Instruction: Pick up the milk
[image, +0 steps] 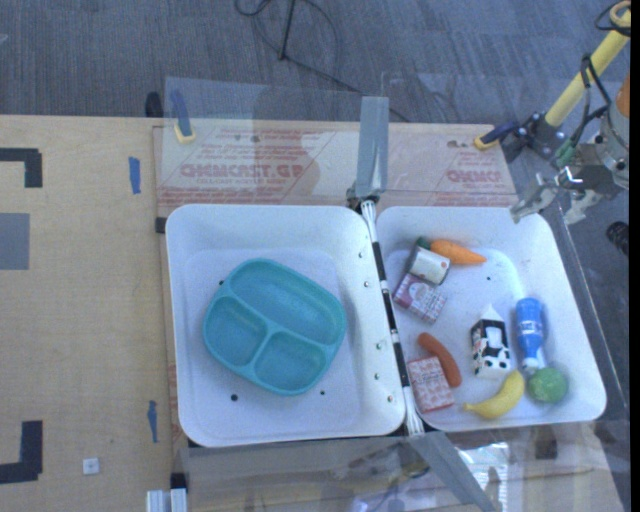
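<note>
The milk (489, 346) is a small white carton with black cow patches, standing in the right bin (575, 300) right of centre. It sits between a sausage (440, 359) on its left and a blue bottle (529, 333) on its right. My gripper (553, 203) hangs over the bin's far right corner, well behind the milk and apart from it. Its fingers are open and nothing is between them.
The right bin also holds a carrot (457, 252), a can (429, 265), a pink carton (420, 298), a red box (430, 384), a banana (497, 398) and a green ball (547, 385). A teal divided plate (273, 325) lies in the left bin (200, 240).
</note>
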